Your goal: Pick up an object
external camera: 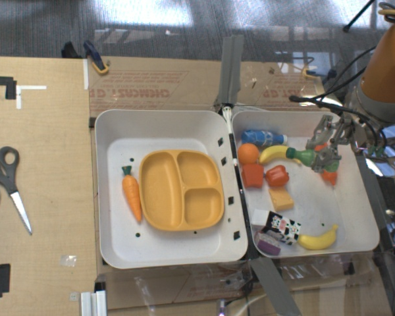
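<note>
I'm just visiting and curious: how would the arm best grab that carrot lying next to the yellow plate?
Probably across the thick orange middle of the carrot, coming straight down from above. It lies flat in the left bin, pointing lengthwise with its green top away from the camera, so the tool should close across its narrow width. The divided plate sits close on one side, leaving little room there.

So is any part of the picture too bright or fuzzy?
In the camera view, pale window-like patches of light wash out the floor above the bench; the gripper looks a bit smeared and hard to read; the yellow tray and carrot in the left bin are sharp and evenly lit.
</note>
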